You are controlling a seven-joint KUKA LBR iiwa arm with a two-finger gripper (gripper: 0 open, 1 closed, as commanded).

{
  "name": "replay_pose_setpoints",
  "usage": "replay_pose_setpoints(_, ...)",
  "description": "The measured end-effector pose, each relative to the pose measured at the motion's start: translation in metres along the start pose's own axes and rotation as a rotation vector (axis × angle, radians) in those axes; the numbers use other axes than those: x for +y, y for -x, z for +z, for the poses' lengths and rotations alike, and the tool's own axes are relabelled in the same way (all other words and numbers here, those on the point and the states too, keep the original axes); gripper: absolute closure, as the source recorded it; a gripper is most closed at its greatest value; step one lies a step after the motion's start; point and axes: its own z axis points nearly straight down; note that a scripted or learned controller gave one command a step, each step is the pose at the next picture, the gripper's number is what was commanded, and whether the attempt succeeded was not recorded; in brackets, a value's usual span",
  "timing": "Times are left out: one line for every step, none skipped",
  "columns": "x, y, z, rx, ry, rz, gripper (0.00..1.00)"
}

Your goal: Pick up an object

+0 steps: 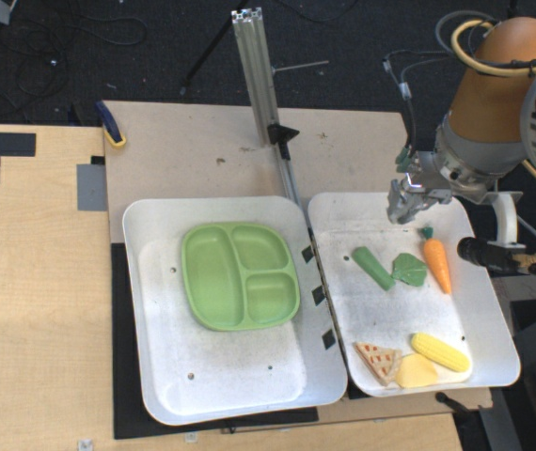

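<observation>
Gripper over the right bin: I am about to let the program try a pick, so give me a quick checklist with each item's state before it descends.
1. Gripper above the right bin, near its far edge: ok.
2. Gripper directly over a target: not ok; the carrot lies nearer the camera, offset to its right.
3. Carrot free of neighbours: cannot tell; the green leaf piece lies close beside it.
4. Gripper carrying nothing: cannot tell.
5. Corn free for a grasp: not ok; it rests against the yellow piece in the near corner.

Arm point(498, 73) cut off at right edge, hand point(407, 205) finger gap too small to tell
</observation>
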Motion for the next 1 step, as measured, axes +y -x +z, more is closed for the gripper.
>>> replay_pose_setpoints(-0.0052,-0.0499,0.003,0.003,-0.007,-0.004,1.0)
